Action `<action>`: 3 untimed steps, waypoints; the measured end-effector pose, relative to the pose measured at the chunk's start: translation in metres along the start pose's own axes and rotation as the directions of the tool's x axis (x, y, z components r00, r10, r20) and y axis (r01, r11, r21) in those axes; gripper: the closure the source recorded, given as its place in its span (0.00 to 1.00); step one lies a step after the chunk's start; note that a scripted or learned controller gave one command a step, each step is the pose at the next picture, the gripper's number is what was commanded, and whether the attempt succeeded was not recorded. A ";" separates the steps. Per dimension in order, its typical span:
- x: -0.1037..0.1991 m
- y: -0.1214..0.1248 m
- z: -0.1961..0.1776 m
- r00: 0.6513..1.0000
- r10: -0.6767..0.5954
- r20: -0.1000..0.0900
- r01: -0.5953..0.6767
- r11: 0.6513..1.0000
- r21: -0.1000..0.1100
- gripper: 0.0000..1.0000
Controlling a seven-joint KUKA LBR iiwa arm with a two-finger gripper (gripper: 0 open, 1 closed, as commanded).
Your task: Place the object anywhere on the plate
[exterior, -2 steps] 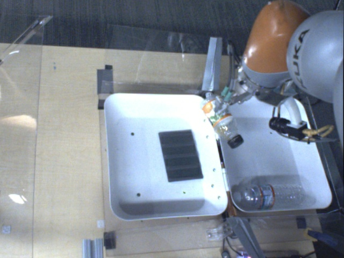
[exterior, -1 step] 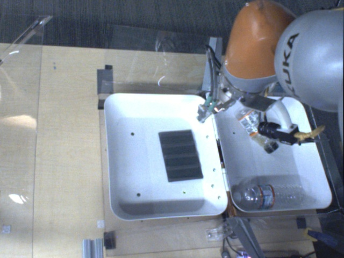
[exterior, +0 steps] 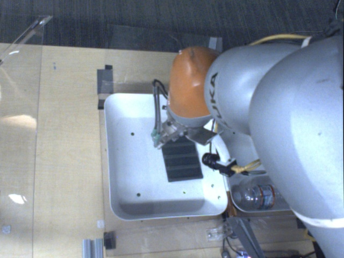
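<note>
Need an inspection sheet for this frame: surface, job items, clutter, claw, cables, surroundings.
Surface: light wooden bench bearing a shallow white bin with a few small dark specks on its floor.
Job's things: no plate identifiable; a clear bottle-like object lies in the right bin, mostly under the arm.
Clutter: nothing seen.
Claw: dark ribbed claw low over the white bin; open or shut cannot be told.
Cables: black cable beside the wrist; yellow cable over the arm.
Surroundings: dark carpet beyond the bench; clear panel at left.

The arm (exterior: 258, 106) overhangs the left bin's (exterior: 121, 198) right half; its left floor lies open.
</note>
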State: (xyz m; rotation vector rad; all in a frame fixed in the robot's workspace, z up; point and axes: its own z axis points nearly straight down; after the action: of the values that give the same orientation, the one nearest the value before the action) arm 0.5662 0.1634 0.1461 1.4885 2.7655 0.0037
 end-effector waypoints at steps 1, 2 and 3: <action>0.059 0.028 0.006 0.995 0.097 0.000 -0.097 0.995 -0.003 1.00; 0.081 -0.014 0.001 0.999 0.054 0.000 -0.054 0.999 -0.001 1.00; 0.059 0.026 -0.052 0.973 -0.230 0.002 0.230 0.973 -0.004 1.00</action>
State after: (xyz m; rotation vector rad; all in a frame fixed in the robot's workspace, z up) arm 0.5552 0.2268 0.1978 1.1569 2.9161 0.0080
